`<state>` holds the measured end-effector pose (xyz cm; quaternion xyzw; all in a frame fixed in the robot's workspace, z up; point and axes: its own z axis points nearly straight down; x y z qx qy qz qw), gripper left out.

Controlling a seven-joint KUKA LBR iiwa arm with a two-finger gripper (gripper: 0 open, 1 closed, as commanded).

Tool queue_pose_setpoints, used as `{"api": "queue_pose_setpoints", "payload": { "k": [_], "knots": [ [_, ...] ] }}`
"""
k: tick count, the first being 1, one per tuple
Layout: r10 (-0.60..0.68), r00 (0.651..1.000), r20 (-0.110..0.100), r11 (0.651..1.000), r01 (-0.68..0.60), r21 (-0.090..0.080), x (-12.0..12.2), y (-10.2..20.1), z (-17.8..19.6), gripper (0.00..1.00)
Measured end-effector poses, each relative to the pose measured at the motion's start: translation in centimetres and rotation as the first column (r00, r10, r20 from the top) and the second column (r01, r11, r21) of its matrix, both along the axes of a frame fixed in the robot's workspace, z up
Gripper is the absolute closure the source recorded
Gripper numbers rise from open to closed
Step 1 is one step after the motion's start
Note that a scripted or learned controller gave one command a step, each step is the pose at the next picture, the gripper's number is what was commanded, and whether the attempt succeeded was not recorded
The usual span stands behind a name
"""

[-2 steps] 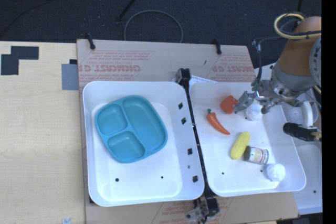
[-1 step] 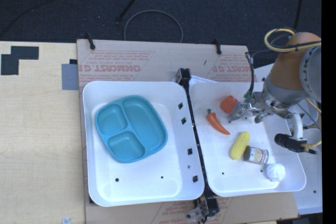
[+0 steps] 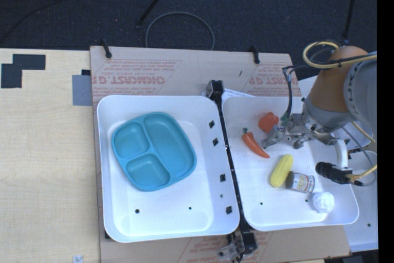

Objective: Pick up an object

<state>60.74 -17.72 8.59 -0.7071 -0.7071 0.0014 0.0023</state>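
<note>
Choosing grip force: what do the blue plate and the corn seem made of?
Blue plate: likely moulded plastic, smooth with a soft sheen, uniform colour, three rounded compartments. Corn: probably a plastic or rubber toy, even yellow and faintly glossy; too small to tell which.

The cardboard sheet (image 3: 184, 74) under the two bins bears red printed lettering along its far edge, seen upside down and mirrored, so that it cannot be read with certainty; the same print repeats to the right near the arm and again on the near edge below the bins, too small to make out. The small jar (image 3: 301, 182) has a label, but its text is illegible
</note>
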Motion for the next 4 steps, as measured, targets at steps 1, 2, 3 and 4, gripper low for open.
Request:
{"api": "queue_pose_setpoints", "payload": {
  "k": [1,2,3,4],
  "knots": [
    [-0.001,1.0,0.002,1.0,0.001,-0.001,0.1,-0.1,1.2,1.0],
    [0.001,1.0,0.008,1.0,-0.001,-0.002,-0.2,0.5,5.8,1.0],
    [0.0,1.0,0.007,1.0,0.0,-0.002,-0.1,0.1,10.1,1.0],
    [0.001,1.0,0.009,1.0,-0.001,-0.003,0.0,-0.1,15.4,1.0]
  ]
}}
